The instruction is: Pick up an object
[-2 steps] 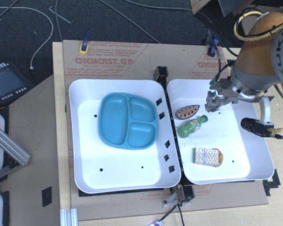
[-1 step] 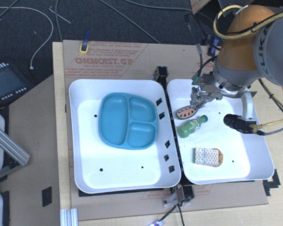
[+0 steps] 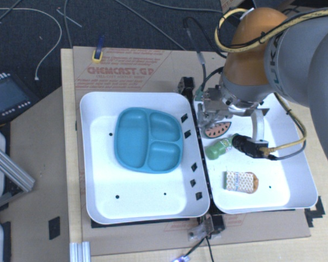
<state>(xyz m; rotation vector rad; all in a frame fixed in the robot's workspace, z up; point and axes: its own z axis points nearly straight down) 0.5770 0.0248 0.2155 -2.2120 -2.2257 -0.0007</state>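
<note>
My gripper [image 3: 211,118] hangs low at the left side of the right bin [image 3: 295,192], close to the wall between the two bins. Just beneath and to its right lies a watermelon-slice toy [image 3: 219,129], red with dark seeds and partly covered by the gripper. A green rounded object [image 3: 217,148] rests a little nearer the front. Further forward lies a small patterned packet with a brown end [image 3: 240,182]. Nothing can be seen held in the gripper.
The left bin [image 3: 98,190] holds a blue divided plate [image 3: 148,140]. Black clips run along the divider [image 3: 195,162] between the bins. The grey arm with its orange band [image 3: 251,42] covers the back of the right bin.
</note>
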